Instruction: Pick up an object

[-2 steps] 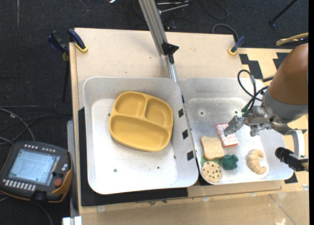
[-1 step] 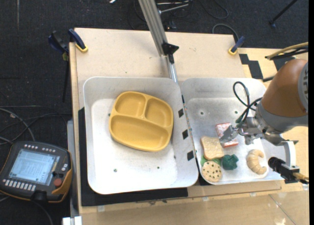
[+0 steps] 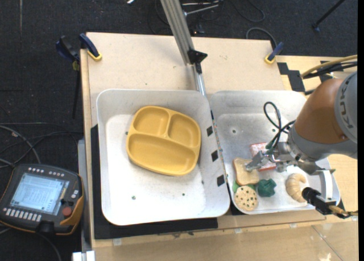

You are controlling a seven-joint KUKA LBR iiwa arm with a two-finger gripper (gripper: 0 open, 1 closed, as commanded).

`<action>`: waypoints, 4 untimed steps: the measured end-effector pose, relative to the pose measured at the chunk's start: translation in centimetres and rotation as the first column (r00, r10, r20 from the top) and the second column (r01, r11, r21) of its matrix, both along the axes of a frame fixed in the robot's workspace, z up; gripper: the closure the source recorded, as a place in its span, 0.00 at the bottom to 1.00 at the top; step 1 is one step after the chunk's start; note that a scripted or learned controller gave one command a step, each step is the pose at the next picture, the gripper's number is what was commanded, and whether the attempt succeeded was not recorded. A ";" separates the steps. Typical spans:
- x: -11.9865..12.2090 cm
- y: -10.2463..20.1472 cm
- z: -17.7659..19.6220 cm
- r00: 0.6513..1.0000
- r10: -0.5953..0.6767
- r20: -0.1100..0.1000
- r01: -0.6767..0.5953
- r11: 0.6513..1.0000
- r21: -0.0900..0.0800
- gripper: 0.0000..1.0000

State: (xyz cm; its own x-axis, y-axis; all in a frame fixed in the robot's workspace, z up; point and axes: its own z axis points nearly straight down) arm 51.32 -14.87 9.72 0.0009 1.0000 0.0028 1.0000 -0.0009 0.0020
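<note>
In the right bin (image 3: 227, 120), several small objects lie bunched at the near edge. They are a tan toast slice (image 3: 244, 173), a green toy piece (image 3: 265, 187), a round speckled cookie (image 3: 246, 198), a pale croissant-shaped piece (image 3: 296, 187) and a pink item (image 3: 259, 148). My gripper (image 3: 259, 160) reaches in from the right and hangs low over the toast slice, just beside the pink item. The gripper body hides part of both.
A yellow divided plate (image 3: 165, 139) lies in the left bin (image 3: 114, 197). A slanted metal pole (image 3: 179, 24) crosses the bench behind the bins. Black cable (image 3: 273, 115) loops over the right bin near the wrist. A teach pendant (image 3: 40, 197) sits off the bench at left.
</note>
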 end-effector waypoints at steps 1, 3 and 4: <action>0.2 -0.1 1.2 1.000 0.000 0.006 0.000 1.000 -0.003 1.00; 1.9 0.5 11.5 1.000 0.005 0.005 -0.005 1.000 -0.005 1.00; 2.1 1.1 15.9 1.000 0.005 0.004 -0.005 1.000 -0.005 1.00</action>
